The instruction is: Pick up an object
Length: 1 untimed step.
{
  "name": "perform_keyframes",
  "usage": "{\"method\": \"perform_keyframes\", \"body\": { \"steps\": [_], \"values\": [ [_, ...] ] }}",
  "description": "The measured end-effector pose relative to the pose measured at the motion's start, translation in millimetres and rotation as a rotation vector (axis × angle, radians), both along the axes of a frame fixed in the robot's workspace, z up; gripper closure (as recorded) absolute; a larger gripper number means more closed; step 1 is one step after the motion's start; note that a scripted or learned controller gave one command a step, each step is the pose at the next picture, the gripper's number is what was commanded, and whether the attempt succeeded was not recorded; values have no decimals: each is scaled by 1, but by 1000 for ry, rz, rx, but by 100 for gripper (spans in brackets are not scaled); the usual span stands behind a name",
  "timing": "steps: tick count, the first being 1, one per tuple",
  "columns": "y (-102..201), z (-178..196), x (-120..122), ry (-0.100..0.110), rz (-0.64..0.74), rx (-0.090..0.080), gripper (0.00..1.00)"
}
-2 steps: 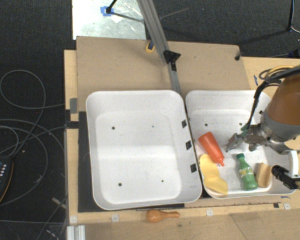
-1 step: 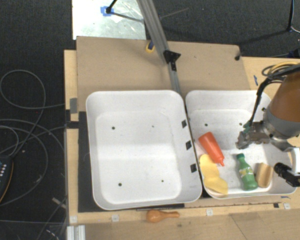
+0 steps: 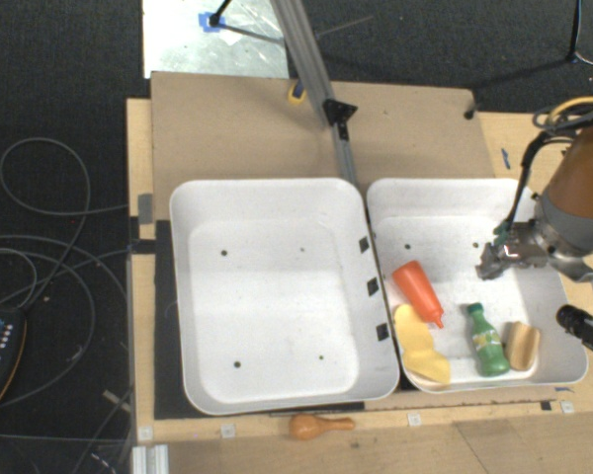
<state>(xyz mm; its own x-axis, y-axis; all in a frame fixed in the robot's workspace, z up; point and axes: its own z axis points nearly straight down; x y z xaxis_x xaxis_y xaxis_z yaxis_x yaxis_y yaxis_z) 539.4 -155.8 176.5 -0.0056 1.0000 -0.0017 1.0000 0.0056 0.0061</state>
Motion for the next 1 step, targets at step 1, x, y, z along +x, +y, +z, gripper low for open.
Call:
{"method": "perform_keyframes", "body": {
  "steps": [1],
  "values": [
    [-4, 64, 3, -3, 0, -1, 100]
  ]
}}
